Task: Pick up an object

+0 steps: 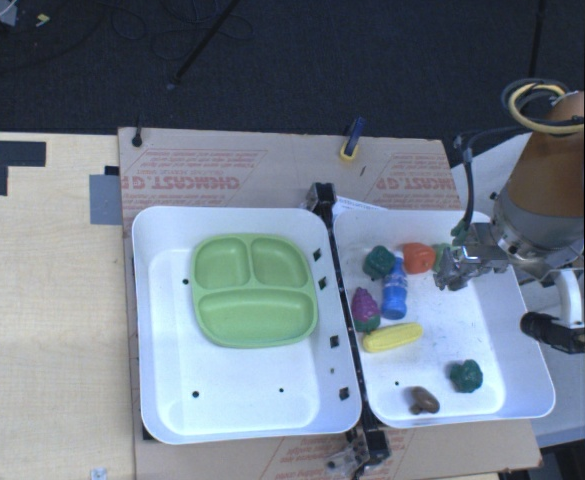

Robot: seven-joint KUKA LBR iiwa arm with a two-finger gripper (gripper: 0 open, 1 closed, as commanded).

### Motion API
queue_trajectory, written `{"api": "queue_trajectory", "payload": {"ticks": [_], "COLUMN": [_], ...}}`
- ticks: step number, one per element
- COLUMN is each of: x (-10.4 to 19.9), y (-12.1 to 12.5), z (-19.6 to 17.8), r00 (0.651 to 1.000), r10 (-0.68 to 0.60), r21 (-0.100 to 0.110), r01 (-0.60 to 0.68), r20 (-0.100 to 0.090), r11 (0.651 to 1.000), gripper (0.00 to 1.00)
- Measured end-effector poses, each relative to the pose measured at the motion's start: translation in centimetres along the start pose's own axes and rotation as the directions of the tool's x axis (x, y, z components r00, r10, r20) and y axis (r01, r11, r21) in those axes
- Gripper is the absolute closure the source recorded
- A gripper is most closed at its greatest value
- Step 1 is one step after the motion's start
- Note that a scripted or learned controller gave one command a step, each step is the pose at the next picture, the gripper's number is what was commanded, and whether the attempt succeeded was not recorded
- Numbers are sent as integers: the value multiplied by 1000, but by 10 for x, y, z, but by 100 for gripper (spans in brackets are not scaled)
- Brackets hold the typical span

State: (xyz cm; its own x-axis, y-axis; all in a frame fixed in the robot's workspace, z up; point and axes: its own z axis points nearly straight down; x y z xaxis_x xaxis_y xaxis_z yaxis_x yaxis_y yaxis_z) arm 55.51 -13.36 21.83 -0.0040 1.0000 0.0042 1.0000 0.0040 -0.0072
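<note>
From above, two white bins sit side by side on the worktop, and the blue bottle [395,293] in the right bin [512,393] serves as the marker. The jaws [454,268] hang to its right, over the bin's upper part, close by the orange piece [418,258]; whether they are open or closed cannot be told, and nothing is seen between them. A dark green piece [378,261] lies just up-left of the bottle, a purple piece [364,309] touches its lower left, and a yellow corn [391,338] lies just below. Farther down-right are a green lump [465,375] and a brown lump [424,400]. Left of the bottle, the left bin [162,368] holds a green divided plate [253,290].
</note>
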Motion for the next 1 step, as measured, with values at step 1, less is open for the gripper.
{"api": "queue_trajectory", "payload": {"ticks": [1], "x": [48], "y": [-17], "z": [-11], "r00": [1000], "r10": [0], "r21": [-1], "r01": [0], "r20": [0], "r11": [1000], "gripper": [100]}}
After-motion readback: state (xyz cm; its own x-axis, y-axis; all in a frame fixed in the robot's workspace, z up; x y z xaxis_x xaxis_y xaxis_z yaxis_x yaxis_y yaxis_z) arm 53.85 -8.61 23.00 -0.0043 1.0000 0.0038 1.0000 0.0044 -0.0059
